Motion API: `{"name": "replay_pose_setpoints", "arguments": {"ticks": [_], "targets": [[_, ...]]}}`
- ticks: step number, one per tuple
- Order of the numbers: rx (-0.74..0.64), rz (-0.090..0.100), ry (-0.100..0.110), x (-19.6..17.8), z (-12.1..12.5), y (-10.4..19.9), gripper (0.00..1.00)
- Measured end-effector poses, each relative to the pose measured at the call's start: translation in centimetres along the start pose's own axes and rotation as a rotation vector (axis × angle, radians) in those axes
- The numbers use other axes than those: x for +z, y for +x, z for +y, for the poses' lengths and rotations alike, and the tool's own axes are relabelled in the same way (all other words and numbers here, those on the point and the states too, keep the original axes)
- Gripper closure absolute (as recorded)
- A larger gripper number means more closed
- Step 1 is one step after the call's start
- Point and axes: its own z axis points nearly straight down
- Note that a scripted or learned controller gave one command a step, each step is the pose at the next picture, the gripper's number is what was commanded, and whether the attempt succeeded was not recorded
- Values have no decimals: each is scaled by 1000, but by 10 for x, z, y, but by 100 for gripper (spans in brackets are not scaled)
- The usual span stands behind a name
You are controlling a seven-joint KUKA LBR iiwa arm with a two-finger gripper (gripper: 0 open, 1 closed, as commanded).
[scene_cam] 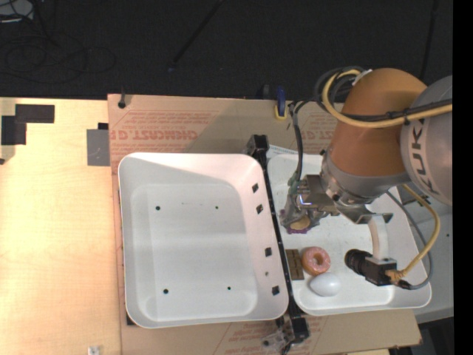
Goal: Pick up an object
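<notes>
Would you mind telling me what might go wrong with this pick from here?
1. The gripper sits close to the left wall of the right bin, over a small brownish object; it may scrape the wall or only nudge the object.
2. The doughnut, white egg-shaped object and brown block lie crowded nearby, so a slip could knock them.

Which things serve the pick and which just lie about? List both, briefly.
For the job: hand; small brown thing right by it; pink ring; white egg-shaped thing; brown block; right bin.

Lying about: left bin; cardboard sheet; wooden bench.
</notes>
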Motion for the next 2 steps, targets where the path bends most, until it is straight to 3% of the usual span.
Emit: {"name": "replay_pose_setpoints", "arguments": {"ticks": [1,2], "targets": [[-9,2,-21,-69,46,46,100],[-2,0,0,30,-7,40,100]]}}
